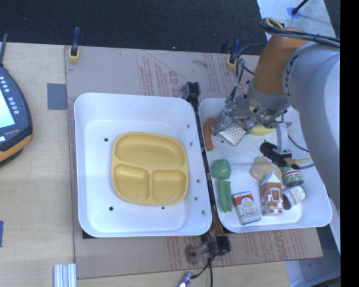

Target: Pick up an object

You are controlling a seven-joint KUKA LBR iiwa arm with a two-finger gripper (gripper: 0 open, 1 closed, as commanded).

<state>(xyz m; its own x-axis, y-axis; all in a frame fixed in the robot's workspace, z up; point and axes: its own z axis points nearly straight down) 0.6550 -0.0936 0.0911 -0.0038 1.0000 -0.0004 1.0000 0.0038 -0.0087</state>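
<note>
Pendant (6, 115) cut off at frame's left edge; arm (305, 70) hides right bin's (323, 217) upper right; jar labels unreadable.

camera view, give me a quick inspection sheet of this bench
surface: wooden bench under a cardboard sheet bearing two white bins.
job's things: right bin holds a green apple, green stick, two small cartons, two small jars, a beige lump, an orange sausage and a yellow piece.
clutter: left bin holds a yellow divided tray.
pincer: pincer low over the right bin's far end, by a speckled white piece; grip unclear.
cables: wires along the arm; a lead at the near edge.
surroundings: teach pendant at left, clamps on the cardboard.
</note>
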